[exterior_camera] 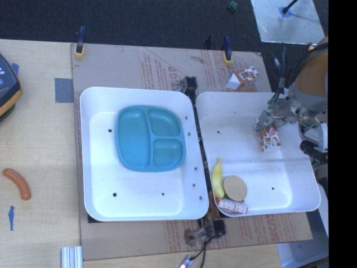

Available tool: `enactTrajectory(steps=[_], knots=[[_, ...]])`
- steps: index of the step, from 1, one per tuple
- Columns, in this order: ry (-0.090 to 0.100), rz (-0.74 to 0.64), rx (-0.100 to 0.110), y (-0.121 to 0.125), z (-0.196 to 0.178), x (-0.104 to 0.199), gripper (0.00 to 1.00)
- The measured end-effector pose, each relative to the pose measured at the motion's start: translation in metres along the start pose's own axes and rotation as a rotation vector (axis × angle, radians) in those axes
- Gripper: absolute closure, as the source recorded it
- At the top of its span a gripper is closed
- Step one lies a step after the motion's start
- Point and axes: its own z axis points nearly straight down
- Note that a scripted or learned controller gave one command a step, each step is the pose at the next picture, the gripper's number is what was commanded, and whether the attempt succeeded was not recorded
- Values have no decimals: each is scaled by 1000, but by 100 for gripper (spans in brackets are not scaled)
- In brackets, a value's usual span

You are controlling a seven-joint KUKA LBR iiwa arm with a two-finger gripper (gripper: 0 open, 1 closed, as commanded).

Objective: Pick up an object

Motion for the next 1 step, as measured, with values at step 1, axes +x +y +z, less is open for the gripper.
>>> enactTrajectory(steps=[1], knots=[[2, 0, -2, 29, -32, 78, 100]])
